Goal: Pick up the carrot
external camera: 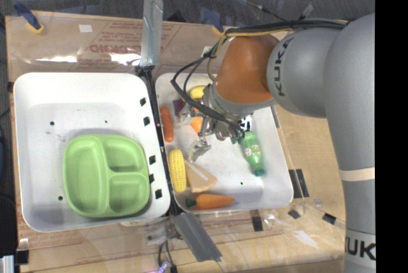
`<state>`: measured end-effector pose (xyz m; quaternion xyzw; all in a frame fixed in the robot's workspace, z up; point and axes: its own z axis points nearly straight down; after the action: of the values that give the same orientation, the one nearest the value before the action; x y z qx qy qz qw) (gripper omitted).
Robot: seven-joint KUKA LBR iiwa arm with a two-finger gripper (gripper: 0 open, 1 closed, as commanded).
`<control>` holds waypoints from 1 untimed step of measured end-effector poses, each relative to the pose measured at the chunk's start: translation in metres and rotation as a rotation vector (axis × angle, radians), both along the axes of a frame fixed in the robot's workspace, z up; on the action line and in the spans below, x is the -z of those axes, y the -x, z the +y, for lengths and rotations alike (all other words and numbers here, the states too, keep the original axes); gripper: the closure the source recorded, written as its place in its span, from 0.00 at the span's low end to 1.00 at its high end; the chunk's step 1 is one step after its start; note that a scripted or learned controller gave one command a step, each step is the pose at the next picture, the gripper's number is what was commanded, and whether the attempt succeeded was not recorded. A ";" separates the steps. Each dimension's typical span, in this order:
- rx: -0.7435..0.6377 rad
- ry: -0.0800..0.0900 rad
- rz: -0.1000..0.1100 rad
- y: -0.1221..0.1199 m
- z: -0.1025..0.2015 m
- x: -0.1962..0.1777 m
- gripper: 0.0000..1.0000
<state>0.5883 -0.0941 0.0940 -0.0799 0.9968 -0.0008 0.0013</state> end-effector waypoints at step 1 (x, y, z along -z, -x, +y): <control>-0.281 0.008 0.001 -0.030 -0.004 0.001 0.00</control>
<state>0.6178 -0.0977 0.0928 -0.2186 0.9758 -0.0047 0.0004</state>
